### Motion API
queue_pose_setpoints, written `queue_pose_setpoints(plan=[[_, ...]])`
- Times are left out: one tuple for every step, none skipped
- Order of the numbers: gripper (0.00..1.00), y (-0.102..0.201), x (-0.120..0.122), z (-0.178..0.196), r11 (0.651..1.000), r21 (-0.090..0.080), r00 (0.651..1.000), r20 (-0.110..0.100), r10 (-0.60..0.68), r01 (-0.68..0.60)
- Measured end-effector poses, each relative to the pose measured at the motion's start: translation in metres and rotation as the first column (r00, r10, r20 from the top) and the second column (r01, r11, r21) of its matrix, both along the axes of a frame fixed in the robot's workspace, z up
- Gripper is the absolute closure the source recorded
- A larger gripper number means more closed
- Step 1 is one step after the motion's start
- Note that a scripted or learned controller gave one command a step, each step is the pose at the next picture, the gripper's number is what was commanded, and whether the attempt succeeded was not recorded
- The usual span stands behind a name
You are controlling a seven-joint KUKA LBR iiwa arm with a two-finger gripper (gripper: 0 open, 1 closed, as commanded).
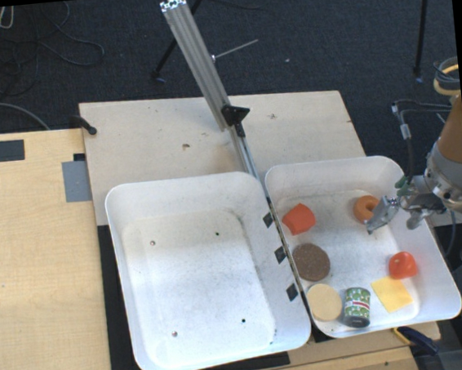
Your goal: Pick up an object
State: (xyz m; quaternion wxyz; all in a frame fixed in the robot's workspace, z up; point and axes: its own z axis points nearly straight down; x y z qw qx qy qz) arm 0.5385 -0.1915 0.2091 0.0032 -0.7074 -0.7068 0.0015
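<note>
We saw two white bins; the left bin (193, 274) was speckled with small dark dots. In the right bin (329, 178), around a dark brown disc (311, 262), lay a red-orange block (298, 218), an orange ring (365, 207), a red round piece (402, 265), a yellow square (392, 293), a tan disc (324, 302) and a green-and-white patterned can (356, 306). The bench (34, 266) was pale wood with grey patches.

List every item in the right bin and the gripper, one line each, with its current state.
gripper: over the bin's right side, beside the orange ring, holding nothing visible
orange ring: lying free
red block: resting near the divider
brown disc: flat
tan disc: flat
green can: on its side
yellow block: flat
red ball: resting free
</note>
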Motion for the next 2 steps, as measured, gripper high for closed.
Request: queue_pose_setpoints(plan=[[0.0, -0.001, 0.003, -0.044, 1.0, 0.0, 1.0, 0.0, -0.001, 0.001], [0.0, 0.0, 0.002, -0.088, 1.0, 0.0, 1.0, -0.001, -0.002, 0.002]])
